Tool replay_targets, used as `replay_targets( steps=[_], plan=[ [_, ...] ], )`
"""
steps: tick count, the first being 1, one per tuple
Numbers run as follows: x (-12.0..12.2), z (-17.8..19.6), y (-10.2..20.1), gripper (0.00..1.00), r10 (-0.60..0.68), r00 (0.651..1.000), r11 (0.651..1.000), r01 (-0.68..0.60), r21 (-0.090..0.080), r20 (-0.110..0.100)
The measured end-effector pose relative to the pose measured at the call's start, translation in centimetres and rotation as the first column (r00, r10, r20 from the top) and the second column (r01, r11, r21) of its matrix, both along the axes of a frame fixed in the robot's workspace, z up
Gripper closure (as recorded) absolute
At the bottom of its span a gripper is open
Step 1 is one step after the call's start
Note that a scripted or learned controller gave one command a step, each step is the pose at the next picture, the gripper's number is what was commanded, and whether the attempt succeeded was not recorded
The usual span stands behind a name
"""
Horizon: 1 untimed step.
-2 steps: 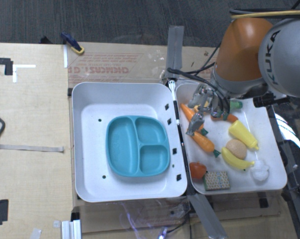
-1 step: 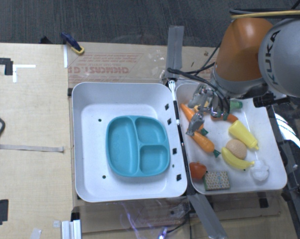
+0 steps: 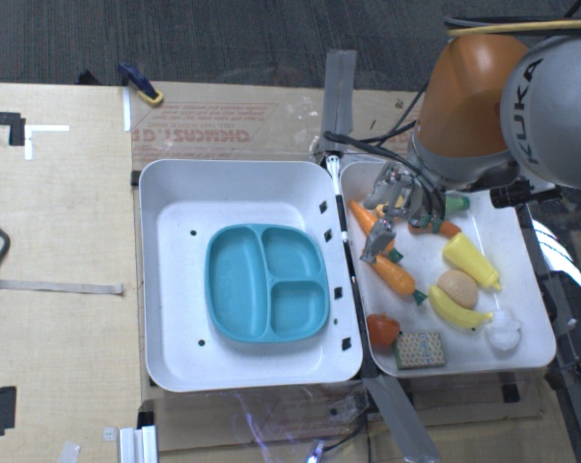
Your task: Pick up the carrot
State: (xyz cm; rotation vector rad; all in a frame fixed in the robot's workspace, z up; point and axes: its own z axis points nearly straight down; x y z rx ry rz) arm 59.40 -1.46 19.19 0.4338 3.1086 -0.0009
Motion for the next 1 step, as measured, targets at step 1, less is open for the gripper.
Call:
replay_targets(
  steps=[1],
  plan=[
    [-0.02,-9.92,-8.16,0.0,-0.043,0.999,0.999,0.043,0.0,0.001]
  ],
)
